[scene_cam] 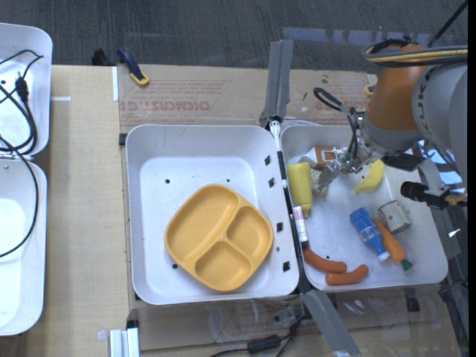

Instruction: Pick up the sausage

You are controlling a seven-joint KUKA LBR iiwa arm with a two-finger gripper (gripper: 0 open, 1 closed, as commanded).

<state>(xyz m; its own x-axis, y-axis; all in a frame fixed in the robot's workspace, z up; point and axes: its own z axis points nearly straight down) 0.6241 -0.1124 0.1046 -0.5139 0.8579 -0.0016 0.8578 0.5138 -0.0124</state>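
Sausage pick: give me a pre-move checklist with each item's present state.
1. Sausage located: ok. Two sausages lie at the near edge of the right bin, one curved at, one at.
2. Which one to take: cannot tell; they lie end to end, close together.
3. Gripper over the target: not ok. The gripper sits at the bin's far side, near the banana and the yellow bottle.
4. Gripper free of load: cannot tell; clutter hides it.
5. Clearance around the sausages: ok on top; the bin's near wall and the marker are close.
6. Neighbours: blue bottle and carrot lie apart to the right: ok.
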